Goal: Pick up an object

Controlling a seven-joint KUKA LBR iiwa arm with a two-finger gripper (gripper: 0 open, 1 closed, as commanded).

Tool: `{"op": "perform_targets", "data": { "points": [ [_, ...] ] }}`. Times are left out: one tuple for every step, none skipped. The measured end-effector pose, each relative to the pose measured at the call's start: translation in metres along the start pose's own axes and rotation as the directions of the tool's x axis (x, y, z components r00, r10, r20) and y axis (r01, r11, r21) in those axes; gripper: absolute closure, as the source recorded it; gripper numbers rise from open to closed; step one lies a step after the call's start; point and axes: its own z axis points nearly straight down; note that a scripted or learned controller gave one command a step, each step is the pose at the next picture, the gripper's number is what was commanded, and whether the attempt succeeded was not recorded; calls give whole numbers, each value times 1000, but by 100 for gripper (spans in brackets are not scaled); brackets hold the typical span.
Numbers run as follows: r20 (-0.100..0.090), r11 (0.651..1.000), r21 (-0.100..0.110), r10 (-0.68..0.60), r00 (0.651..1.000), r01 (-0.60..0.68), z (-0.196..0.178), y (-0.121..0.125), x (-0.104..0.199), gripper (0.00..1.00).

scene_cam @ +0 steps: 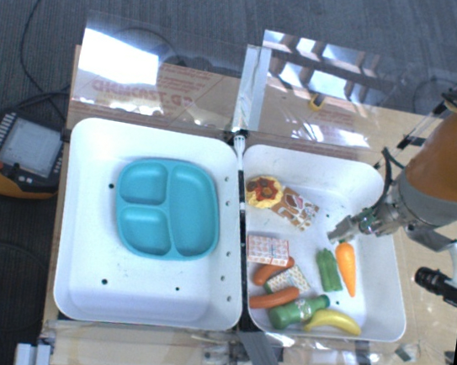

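Observation:
My gripper (346, 230) hangs low over the right bin (384, 281), just up and left of an orange carrot (347, 267). A green cucumber (329, 269) lies beside the carrot. Nothing shows between the fingers. Further left lie a pizza slice (264, 191), a patterned cracker packet (298, 208), a pink checked block (268, 249), a sausage (273, 296), a green pepper (294, 311) and a yellow banana (332, 322). The grey arm with its orange band (440, 162) comes in from the right.
The left bin (80, 266) holds a blue divided plate (167, 208). Clear plastic walls (251, 87) rise behind both bins. A handheld pendant (20, 155) and cables lie on the carpet at left.

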Motion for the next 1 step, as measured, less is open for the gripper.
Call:
{"op": "perform_targets", "data": {
  "points": [
    [0, 988, 1, 156, 988, -156, -38, 44, 56, 100]
  ]
}}
